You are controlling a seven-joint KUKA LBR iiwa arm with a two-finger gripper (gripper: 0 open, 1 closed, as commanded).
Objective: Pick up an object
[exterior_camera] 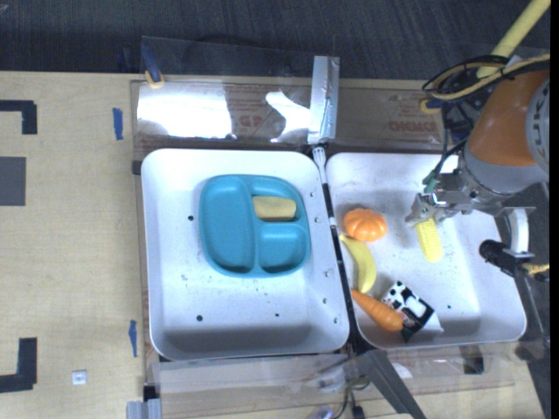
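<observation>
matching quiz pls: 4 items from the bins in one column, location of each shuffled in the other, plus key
Items:
1. yellow bread-like piece
2. orange pumpkin toy
3. carrot
4. yellow block

Places:
A. right bin, at its front-left, beside the black-and-white toy
B. right bin, just below the end effector
C. left bin, in the blue divided plate's upper right compartment
D. right bin, by the divider, just above the banana

Pairs: 1-C, 2-D, 3-A, 4-B

place: robot lab | shown by: taped bench (61, 234), two white bins (166, 260), cabled arm (507, 138) seen at right of frame
</observation>
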